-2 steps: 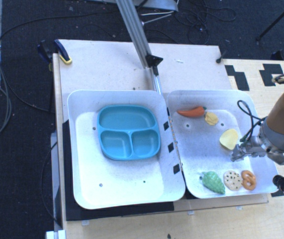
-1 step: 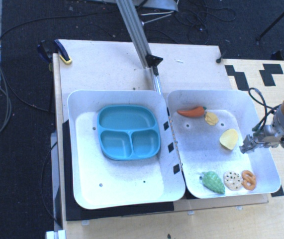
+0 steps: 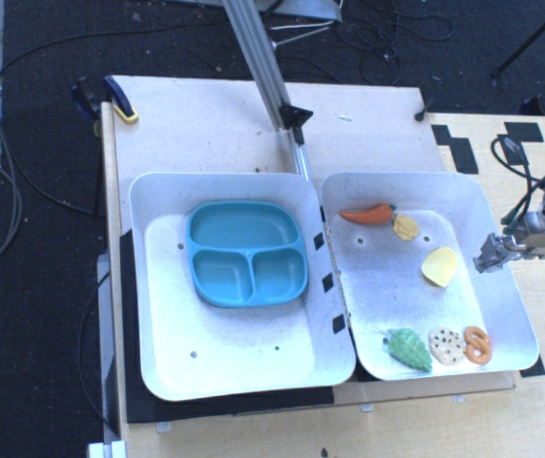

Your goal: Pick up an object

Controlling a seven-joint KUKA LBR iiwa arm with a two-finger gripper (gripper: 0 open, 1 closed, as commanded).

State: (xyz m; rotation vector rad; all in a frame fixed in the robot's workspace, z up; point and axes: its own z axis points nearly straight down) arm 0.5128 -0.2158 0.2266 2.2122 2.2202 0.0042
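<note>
Our end effector [image 3: 492,255] hangs at the right bin's [image 3: 501,219] three o'clock rim; we cannot tell its state. Nearest, toward nine o'clock, lies the smooth yellow wedge [image 3: 440,266]. We judge it best to centre above it and descend straight, since its rounded, slick faces may squirt sideways.

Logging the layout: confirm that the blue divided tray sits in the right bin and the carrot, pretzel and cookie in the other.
Wrong on the bin. The camera view shows the blue divided tray in the left bin; the carrot, pretzel and cookie lie in the right bin.
</note>
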